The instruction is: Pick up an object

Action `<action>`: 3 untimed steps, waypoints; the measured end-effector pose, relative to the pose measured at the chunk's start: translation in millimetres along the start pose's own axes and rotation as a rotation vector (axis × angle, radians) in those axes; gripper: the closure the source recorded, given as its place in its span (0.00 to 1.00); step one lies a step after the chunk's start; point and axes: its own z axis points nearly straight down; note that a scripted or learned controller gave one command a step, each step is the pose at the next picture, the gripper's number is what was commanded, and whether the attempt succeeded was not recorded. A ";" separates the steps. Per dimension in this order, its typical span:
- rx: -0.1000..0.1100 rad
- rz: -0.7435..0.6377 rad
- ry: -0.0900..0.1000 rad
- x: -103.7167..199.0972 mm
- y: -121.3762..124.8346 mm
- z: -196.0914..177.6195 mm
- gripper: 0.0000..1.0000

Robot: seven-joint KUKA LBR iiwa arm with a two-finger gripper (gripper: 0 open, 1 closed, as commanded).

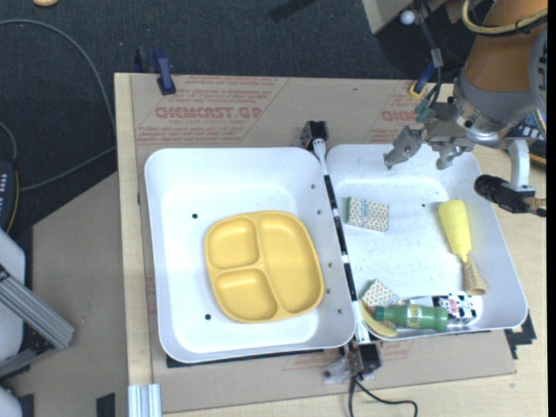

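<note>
Yellow brush (458, 238) lies nearest; the gripper (423, 148), fingers spread wide and holding nothing, should descend squarely across its handle.

Both bins white: left bin (174, 233) holds a plain yellow divided plate (262, 265). Right bin (499, 272): yellow brush (458, 233) with tan bristles, green bottle (415, 317), green patterned card (367, 213), black-and-white cow-print item (458, 306). Arm (504, 50) grey with orange band.
</note>
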 end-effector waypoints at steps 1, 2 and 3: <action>0.002 0.001 0.000 -69.1 -15.9 27.1 0.00; 0.000 0.001 0.000 -106.2 -23.8 52.3 0.00; 0.001 -0.003 0.007 -112.4 -65.3 147.5 0.00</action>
